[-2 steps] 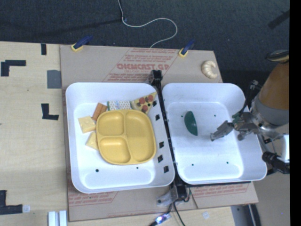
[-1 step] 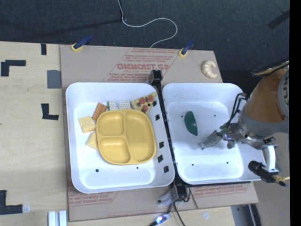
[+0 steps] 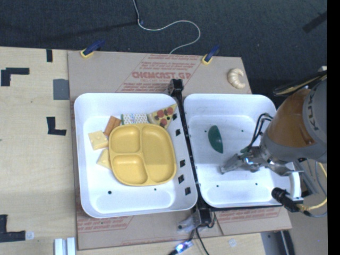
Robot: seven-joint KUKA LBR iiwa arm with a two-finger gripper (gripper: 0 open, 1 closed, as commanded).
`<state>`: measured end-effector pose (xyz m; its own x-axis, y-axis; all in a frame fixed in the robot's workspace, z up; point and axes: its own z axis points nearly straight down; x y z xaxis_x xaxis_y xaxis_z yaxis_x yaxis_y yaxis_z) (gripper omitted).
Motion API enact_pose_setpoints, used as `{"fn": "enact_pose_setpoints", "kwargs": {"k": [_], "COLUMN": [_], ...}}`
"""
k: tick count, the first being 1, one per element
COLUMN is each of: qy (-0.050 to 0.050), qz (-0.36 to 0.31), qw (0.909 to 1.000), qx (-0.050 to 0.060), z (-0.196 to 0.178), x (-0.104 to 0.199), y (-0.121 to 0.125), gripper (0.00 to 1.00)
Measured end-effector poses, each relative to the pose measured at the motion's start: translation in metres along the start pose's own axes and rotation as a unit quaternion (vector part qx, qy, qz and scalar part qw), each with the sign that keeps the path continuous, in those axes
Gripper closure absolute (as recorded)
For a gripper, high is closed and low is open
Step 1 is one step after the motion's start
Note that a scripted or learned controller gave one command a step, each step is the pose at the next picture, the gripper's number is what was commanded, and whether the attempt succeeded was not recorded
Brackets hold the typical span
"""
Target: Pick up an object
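A dark green oval object [image 3: 215, 138] lies on the floor of the right bin [image 3: 234, 195], near its middle. My gripper [image 3: 225, 168] reaches in from the right, low over the bin floor, below and slightly right of the green object and apart from it. In the left bin [image 3: 90, 195] a yellow divided plate [image 3: 142, 154] rests among small flat pieces: a tan square [image 3: 98, 139], an orange-brown strip [image 3: 111, 125] and a patterned slice [image 3: 164, 114].
The arm's orange band [image 3: 291, 122] and grey wrist hang over the right bin's right side. A black divider clip strip [image 3: 183, 142] runs between the bins. A beige lump [image 3: 237, 78] sits on the cardboard behind the right bin. A white cable [image 3: 170, 28] loops at the back.
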<state>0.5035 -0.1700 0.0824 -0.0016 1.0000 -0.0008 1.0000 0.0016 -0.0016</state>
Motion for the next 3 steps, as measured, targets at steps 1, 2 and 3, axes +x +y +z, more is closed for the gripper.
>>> {"fn": "enact_pose_setpoints", "kwargs": {"k": [1,2,3], "qy": [0.000,0.000,0.000], "qz": [0.000,0.001,0.000], "qw": [1.0000,1.0000,1.0000], "qx": [-0.001,-0.002,-0.001], "z": [-0.013,-0.071,-0.113], "x": [0.000,-0.007,-0.005], "y": [0.001,-0.004,-0.007], "gripper": [1.00,1.00,1.00]}}
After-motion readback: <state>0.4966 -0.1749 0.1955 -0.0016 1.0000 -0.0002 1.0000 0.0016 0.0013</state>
